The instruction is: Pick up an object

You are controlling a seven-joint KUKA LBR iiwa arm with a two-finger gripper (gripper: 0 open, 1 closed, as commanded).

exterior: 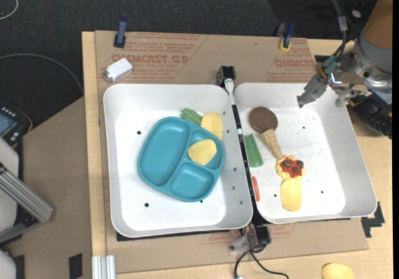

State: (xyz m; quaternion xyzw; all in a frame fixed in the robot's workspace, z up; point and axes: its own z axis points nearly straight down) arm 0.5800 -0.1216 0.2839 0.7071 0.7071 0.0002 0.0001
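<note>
My gripper [325, 93] hangs open over the far right corner of the right bin [349, 146], with nothing between its fingers. One grey finger [310, 92] points down toward the bin's back wall. Below and left of it in this bin lie a brown ice-cream scoop on a tan cone [264, 123], a green stick [253, 150], a small pizza slice [290, 166], a yellow piece [290, 196] and a thin orange piece [255, 188]. All of them are apart from the gripper.
The left bin [121, 146] bears a blue divided tray [168, 159] with a yellow piece [202, 151] on it. Another yellow piece [212, 124] and a green one [191, 115] lie at its far edge. Clamps [121, 31] [287, 37] sit on the cardboard behind the bins.
</note>
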